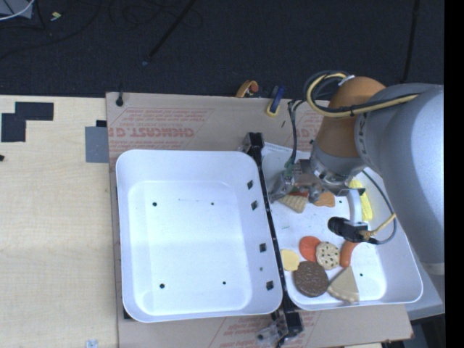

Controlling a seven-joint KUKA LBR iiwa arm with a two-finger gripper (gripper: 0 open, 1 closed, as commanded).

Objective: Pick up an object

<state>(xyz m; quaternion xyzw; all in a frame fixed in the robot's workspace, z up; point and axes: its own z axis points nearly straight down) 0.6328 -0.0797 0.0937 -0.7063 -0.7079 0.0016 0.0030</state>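
The gripper (296, 188) is hanging low in the right bin (406, 281), over a ridged tan wafer (294, 202); its grip I cannot tell. It may be sliding off that flat piece. Nearer me are lying round cookies (312, 278), a red disc (309, 246) and a wedge (345, 287).

Light falls evenly from above, bright on the left white bin (188, 230), whose floor glows almost washed out, with faint grey shading along its walls. The pale wooden surface (51, 238) is softly lit. The floor behind (181, 35) lies dark, its cables barely visible. The grey arm (413, 165) carries a broad, soft sheen. The picture is mildly soft and grainy throughout.
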